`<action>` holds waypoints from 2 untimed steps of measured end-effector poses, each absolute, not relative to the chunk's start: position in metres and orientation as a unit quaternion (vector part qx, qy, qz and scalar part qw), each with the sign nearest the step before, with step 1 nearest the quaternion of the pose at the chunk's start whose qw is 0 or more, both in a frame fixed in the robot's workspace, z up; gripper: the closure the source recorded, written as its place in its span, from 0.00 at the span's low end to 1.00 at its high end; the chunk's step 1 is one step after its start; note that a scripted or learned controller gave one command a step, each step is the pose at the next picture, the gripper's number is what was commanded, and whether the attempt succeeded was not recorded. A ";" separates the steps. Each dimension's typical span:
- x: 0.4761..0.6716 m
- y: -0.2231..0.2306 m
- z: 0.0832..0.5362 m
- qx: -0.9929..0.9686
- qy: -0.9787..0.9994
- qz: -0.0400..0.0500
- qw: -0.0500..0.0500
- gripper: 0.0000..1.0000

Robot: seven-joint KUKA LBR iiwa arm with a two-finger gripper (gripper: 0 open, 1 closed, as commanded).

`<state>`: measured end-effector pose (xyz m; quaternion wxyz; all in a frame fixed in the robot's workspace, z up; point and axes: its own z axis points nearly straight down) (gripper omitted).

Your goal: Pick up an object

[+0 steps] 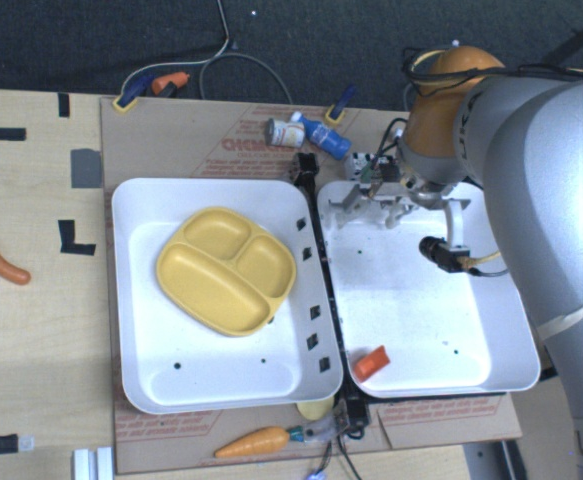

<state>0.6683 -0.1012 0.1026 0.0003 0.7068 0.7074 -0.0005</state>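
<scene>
Camera view: arm [531,168] bent low, end effector [376,203] over right bin's [501,358] far edge

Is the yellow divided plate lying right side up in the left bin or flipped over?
Right side up. The yellow divided plate shows its three hollow compartments facing upward, lying flat on the left bin floor.

Glossy yellow plastic plate [227,268]; cardboard base [221,148]

Gripper [371,206] is seen low over the right bin [421,368], at its far-left corner. An orange block [371,362] lies well nearer the camera than the gripper, in the same bin. A yellow divided plate [227,269] sits left of it, in the left bin [141,368].
</scene>
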 end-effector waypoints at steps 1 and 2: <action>0.651 -0.095 0.085 0.707 0.707 0.000 0.003 0.00; 0.669 -0.105 0.085 0.706 0.708 0.001 0.000 0.00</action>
